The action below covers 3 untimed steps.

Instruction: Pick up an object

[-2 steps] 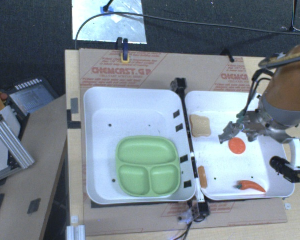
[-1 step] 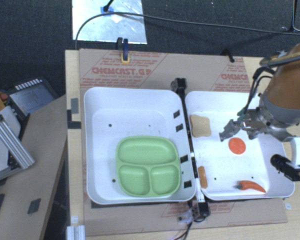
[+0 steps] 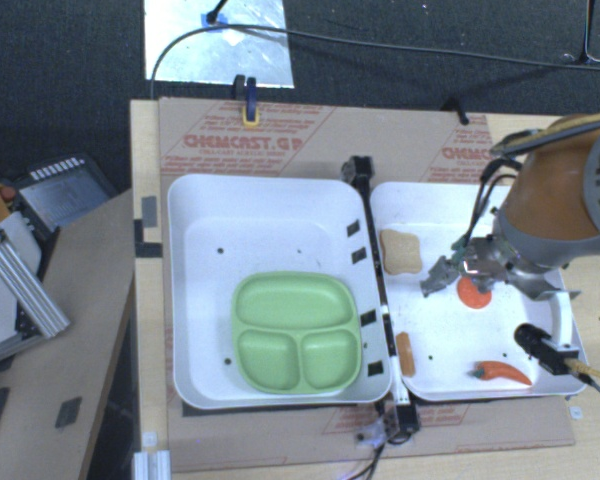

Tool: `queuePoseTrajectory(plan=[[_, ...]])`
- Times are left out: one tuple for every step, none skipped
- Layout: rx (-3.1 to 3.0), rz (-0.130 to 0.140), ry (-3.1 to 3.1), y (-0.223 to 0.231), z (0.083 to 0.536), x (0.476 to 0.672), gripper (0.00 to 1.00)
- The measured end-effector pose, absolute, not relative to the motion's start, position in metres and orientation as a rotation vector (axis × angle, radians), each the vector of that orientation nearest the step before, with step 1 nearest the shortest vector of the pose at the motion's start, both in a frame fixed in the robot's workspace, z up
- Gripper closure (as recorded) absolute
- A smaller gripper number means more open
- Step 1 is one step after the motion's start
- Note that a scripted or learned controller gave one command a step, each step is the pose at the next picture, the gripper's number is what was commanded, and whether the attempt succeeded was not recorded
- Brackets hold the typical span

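Dark carpet surrounds the bench [image 3: 100, 298], on which a cardboard sheet [image 3: 310, 133] carries two shallow white bins side by side. Taking the black divider [image 3: 372, 278] between the bins as the landmark: well to its left sits the left bin [image 3: 195, 268], and in that bin's near half, just left of the divider, lies a green sectioned plate [image 3: 295, 330] with one wide compartment at the back and two smaller ones in front.

Just right of the divider, inside the right bin [image 3: 430, 203], a tan bread-like piece [image 3: 401, 251] lies with its long axis running away from the camera. Nearer the camera, almost touching the divider, a small brown sausage-shaped piece [image 3: 405, 354] lies lengthwise along it.

Farther right of the divider, the fingers [image 3: 458, 271] reach down over the bin floor; how wide they stand cannot be told. A round orange-red object [image 3: 473, 294] lies just beside and below them, partly covered by the gripper; whether it sits between them cannot be told.

Farthest right, near the front wall, an orange carrot-like piece [image 3: 502, 372] lies with its long axis across the bin, its thin end pointing right. The grey arm [image 3: 560, 203] rises above it.
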State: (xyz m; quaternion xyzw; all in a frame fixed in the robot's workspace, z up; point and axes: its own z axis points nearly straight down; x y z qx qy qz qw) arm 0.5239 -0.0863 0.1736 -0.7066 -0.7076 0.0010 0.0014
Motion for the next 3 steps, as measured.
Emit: queuePoseTrajectory(plan=[[-2.218, 0.003, -2.22, -0.09, 0.112, 0.527, 0.0], [-2.219, 0.0, -2.222, -0.09, 0.083, 0.527, 0.0], [-2.221, -0.002, -2.224, -0.09, 0.095, 0.528, 1.0]])
